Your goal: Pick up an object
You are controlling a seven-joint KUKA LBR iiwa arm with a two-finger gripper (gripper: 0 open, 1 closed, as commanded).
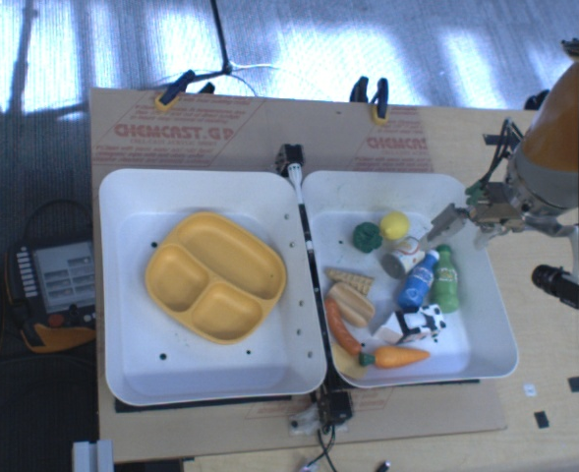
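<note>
The gripper (444,222) hangs over the upper right part of the right bin (486,347); how far its jaws stand open cannot be told, and nothing is seen between them. Just below and left of the jaws lie a small cup (404,259), a blue bottle (418,280) and a green bottle (446,279), with a yellow ball (394,226) and a green ball (368,236) further left. Beyond these, a carrot (399,357) lies near the bin's front edge, and a yellow divided plate (215,276) sits in the left bin (132,362), well apart.

toys (399,293) — bottles, carrot, balls — clustered in right bin (486,347).
</note>
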